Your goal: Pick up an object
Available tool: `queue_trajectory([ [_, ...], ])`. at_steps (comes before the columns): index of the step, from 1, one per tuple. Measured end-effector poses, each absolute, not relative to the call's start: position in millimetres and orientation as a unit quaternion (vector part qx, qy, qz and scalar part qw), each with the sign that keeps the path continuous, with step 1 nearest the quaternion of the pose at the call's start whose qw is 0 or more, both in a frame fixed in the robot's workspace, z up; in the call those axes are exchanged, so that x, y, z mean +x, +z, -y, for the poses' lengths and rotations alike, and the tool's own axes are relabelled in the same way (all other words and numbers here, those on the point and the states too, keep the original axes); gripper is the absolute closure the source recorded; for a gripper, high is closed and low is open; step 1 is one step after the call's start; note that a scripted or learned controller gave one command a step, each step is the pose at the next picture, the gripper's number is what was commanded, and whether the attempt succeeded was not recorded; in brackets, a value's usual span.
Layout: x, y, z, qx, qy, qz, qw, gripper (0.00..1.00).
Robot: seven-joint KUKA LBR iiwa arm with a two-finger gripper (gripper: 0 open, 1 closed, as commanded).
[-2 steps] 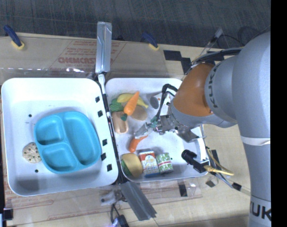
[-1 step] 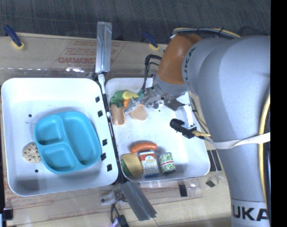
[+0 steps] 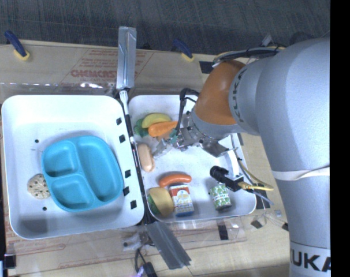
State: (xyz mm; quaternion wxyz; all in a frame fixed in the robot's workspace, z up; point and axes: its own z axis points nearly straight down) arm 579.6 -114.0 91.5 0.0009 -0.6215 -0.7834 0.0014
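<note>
Gripper (image 3: 176, 138) sits low in right bin (image 3: 157, 101), tip just right of carrot (image 3: 162, 128) and a bit below it. Open or closed: can't tell; contact w/ carrot also unclear. Wrist angles down-left toward carrot. Orange band (image 3: 218, 97) is right of carrot and higher, w/ the big grey arm (image 3: 293, 126) further right.

Carrot lies slightly tilted, yellow banana (image 3: 155, 119) touching just above it, green item (image 3: 141, 127) at its left end. Pale bun (image 3: 145, 156) is below-left of carrot, red sausage (image 3: 175, 179) below. Further below: yellow-green fruit (image 3: 159, 199), labelled box (image 3: 182, 201), and green can (image 3: 220, 196) to the right. Left bin (image 3: 59, 117), well left of carrot, holds blue divided plate (image 3: 79, 172) w/ cookie (image 3: 38, 186) beside.
</note>
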Motion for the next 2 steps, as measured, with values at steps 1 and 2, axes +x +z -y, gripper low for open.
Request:
queue_trajectory([
  [1,507.1,92,107,-0.595,0.0013,0.804,0.0,0.0],
  [2,477.4,147,125,-0.47,-0.0002,0.882,-0.001,0.0],
])
